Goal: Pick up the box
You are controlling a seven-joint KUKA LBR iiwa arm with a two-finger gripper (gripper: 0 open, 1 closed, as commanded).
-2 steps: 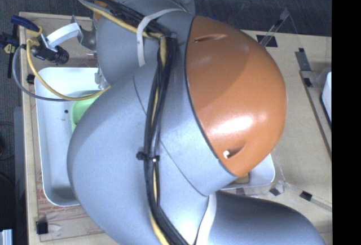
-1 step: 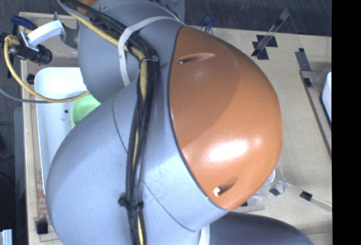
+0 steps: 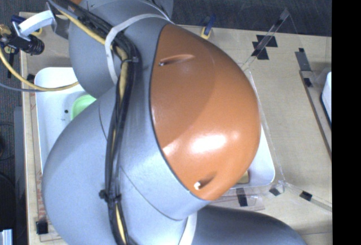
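My arm (image 3: pixel 186 125) looms close under the camera, its grey links and orange shell covering most of both bins. A piece of a light green object (image 3: pixel 83 104) peeks out in the left bin (image 3: pixel 51 83), beside the arm's grey link. The box lies somewhere behind the arm, hidden. The gripper is hidden too.
A corner of the right bin (image 3: pixel 266 173) shows under the orange shell. Black and yellow cables (image 3: pixel 115 125) run along the arm. The bare wooden bench (image 3: pixel 287 108) with black tape marks lies to the right. White and black fittings (image 3: pixel 25 32) sit at the bench's upper left.
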